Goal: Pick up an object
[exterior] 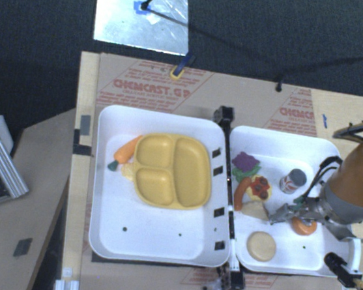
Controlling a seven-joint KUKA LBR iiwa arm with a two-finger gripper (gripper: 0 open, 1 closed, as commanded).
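Bench w/ 2 white bins (107, 165), 1 yellow tray (168, 170), end effector (278, 216) state unclear

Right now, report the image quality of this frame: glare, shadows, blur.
Camera view: even, soft lighting with faint shadows inside the white bins; bright glare on the shiny sheet at the top; the yellow tray and carrot read sharp enough; the gripper and small items near it are soft and hard to resolve.
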